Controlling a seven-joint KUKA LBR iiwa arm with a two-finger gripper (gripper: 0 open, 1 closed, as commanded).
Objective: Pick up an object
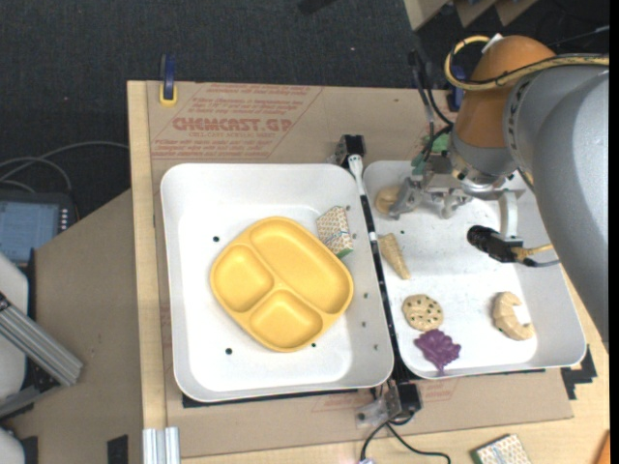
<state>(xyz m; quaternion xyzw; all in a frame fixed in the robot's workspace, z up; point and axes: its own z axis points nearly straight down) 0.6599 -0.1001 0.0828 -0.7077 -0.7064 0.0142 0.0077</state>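
The end effector [426, 199] hangs low over the far left part of the right shallow white bin [551, 351] — whether it is released or clenched I cannot tell. A small tan rounded lump [387, 199] lies just beside it, on its left. Nearer lie a tan ribbed cone [392, 255], a round chocolate-chip cookie [423, 311], a purple grape bunch [437, 349] and a beige croissant [511, 316]. The left white bin [184, 288] holds a yellow three-part plastic plate [280, 281].

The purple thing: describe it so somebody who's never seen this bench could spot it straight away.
Take the white bin on the view's right and go to its near edge. The purple thing lies there, just below a round cookie, with a tan croissant further right. It's the only purple, lumpy item.
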